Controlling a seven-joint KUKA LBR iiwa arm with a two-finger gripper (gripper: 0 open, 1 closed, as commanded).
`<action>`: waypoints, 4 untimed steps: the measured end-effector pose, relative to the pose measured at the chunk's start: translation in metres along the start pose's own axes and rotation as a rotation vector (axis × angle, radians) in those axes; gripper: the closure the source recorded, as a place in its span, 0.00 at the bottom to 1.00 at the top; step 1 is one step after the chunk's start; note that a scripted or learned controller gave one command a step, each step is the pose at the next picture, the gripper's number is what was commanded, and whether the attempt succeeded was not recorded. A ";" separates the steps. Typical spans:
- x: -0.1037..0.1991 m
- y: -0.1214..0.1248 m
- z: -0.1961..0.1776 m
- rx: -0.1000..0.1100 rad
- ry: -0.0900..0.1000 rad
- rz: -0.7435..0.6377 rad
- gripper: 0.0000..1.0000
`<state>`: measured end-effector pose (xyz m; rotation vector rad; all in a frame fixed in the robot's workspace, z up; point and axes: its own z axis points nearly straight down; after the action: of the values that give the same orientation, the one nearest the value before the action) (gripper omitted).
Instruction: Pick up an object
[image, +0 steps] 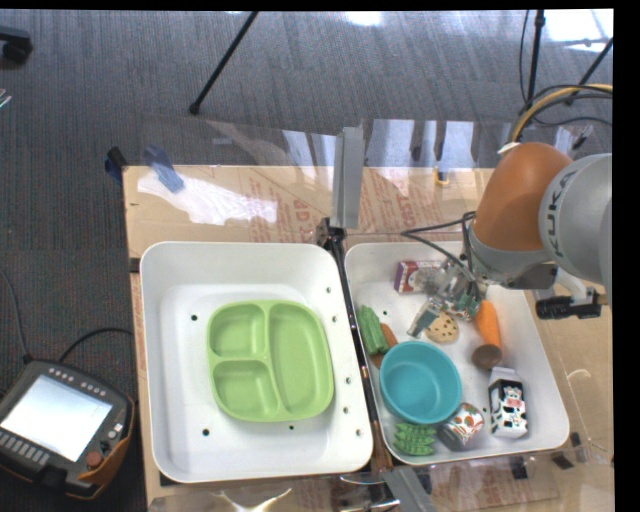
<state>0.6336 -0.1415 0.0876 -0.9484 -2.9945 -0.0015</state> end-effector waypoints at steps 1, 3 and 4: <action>0.006 -0.088 -0.001 0.001 -0.003 0.030 0.00; 0.060 -0.118 -0.010 -0.002 -0.001 0.129 1.00; 0.102 -0.111 0.002 0.001 0.002 0.082 1.00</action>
<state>0.4867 -0.1733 0.0860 -1.0696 -2.9509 -0.0016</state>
